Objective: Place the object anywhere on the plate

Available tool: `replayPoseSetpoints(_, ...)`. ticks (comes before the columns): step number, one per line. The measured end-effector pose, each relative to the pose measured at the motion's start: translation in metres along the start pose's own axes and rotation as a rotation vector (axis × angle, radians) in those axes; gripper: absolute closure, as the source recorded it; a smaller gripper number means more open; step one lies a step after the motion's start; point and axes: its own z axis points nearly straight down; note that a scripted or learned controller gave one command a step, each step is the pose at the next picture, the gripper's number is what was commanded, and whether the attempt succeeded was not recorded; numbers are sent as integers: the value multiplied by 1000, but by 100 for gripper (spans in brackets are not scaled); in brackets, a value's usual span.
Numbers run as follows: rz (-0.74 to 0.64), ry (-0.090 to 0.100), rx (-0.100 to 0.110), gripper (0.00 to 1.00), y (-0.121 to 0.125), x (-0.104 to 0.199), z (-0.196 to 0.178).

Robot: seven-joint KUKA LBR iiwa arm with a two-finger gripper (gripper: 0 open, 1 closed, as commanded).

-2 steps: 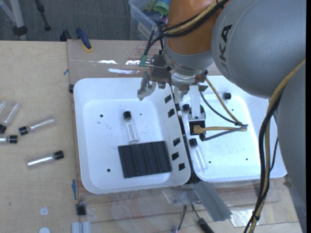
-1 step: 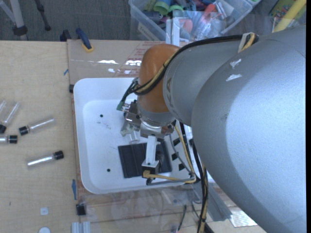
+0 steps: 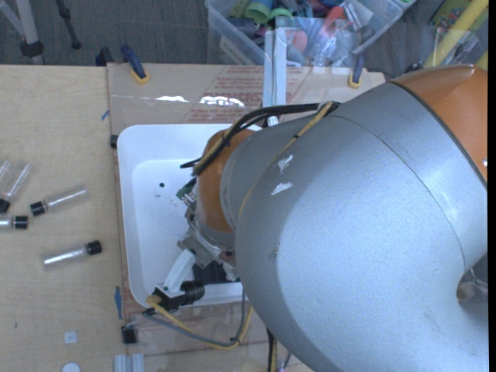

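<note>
The arm (image 3: 364, 231) is a broad, smooth grey shell with rounded, cylindrical links and faint seams where the sections meet. A few small pale scuffs mark its upper surface. An orange band (image 3: 457, 122) curves across the link at the upper right, and a second orange ring (image 3: 209, 184) sits above the wrist. Black cables (image 3: 256, 122) run along the top of the arm, with a yellow cable beside them, over the orange ring. Below the ring comes a grey metal flange (image 3: 203, 242), then darker black parts. A black connector (image 3: 186, 291) sits at the lower end, and yellow and dark cables (image 3: 201, 333) loop out below it.
</note>
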Motion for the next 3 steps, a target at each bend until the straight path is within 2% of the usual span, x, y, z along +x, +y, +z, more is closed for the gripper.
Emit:
replayPoseSetpoints(1,4,-1,1,100,1,0,-10)
replayPoseSetpoints(2,-364,2,0,100,-4,-2,-2)
replayPoseSetpoints(3,257,-22,7,100,21,31,-76)
